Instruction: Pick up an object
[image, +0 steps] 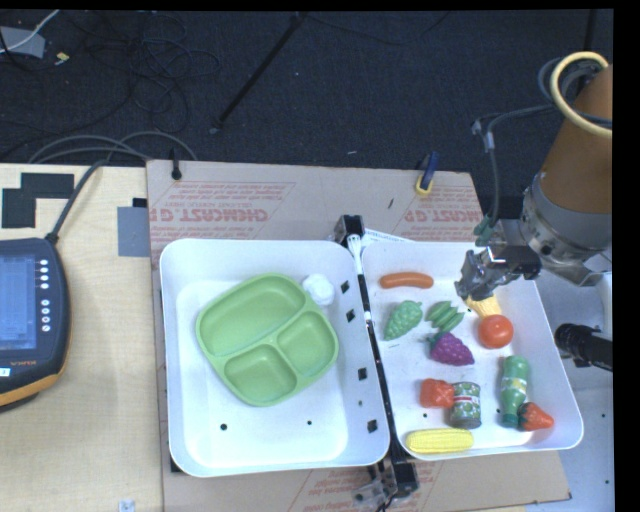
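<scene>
The gripper (483, 283) hangs low over the upper right corner of the right bin (566, 400), and whether its jaws are apart or together I cannot tell — the dark hardware hides them. Just beneath sits a small yellow piece (487, 305), touching or nearly touching the tool, with a tomato (495, 331) right beside it. Nothing looks lifted, so by my read the pick is not yet done; the closing and the raise are left. Further out lie a sausage (406, 281), green leafy toys (404, 320), purple grapes (451, 349), a can (464, 404), a corn cob (438, 441). The left bin (200, 430) holds a green divided plate (266, 338). Both bins rest on cardboard (300, 205) on the tabletop — a teach pendant (25, 315) at far left, dark floor and cables behind.
</scene>
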